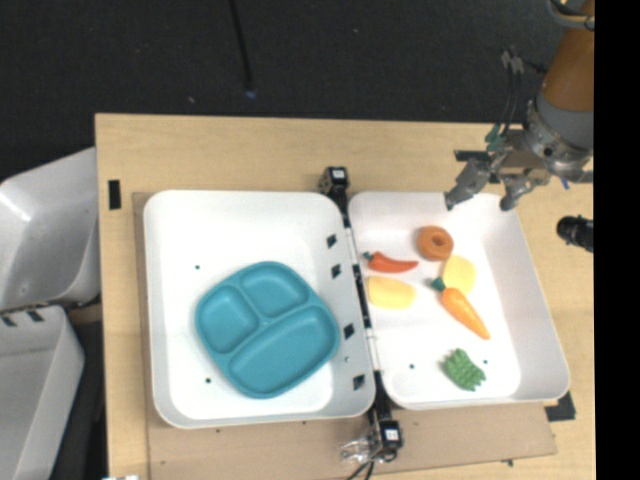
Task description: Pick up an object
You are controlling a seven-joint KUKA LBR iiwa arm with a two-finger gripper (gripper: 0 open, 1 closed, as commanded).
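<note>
The right bin (pixel 500 230) holds several toy foods: an orange ring-shaped piece (pixel 434 242), a red chili pepper (pixel 390 262), a yellow piece (pixel 391 291), a second yellow piece (pixel 459 272), an orange carrot (pixel 465 312) and a green leafy piece (pixel 464 369). My gripper (pixel 487 190) hangs open above the bin's far right corner, its two dark fingers spread apart with nothing between them. It is up and to the right of the orange ring.
The left bin (pixel 170 268) holds a blue divided plate (pixel 264 328). Black clips (pixel 335 179) sit along the seam between the bins. The tan bench (pixel 240 153) surrounds both bins. A white object (pixel 45 228) stands off the bench's left side.
</note>
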